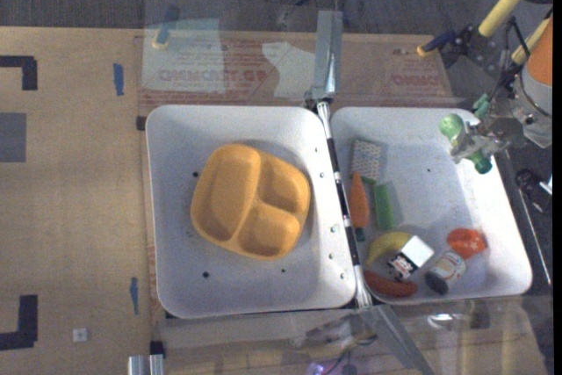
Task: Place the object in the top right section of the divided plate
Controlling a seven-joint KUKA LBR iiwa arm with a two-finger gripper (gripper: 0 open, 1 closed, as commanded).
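Observation:
A yellow-orange divided plate [252, 200] lies in the left bin [176, 268], slightly turned, with one large section on its left and two smaller ones on its right. All three sections hold nothing. My gripper [471, 143] hovers over the right bin's [492, 215] far right corner. A green object [452, 126] with a rounded end sits between the fingers, and its other end [484, 162] pokes out below them. The gripper is well to the right of the plate.
The right bin holds a grey perforated piece [369, 158], an orange carrot [359, 199], a green stick [384, 205], a yellow item [389, 243], a small white box [411, 257], a red piece [391, 284], a small can [446, 268] and a red-orange item [466, 241]. A metal divider [329, 162] separates the bins.

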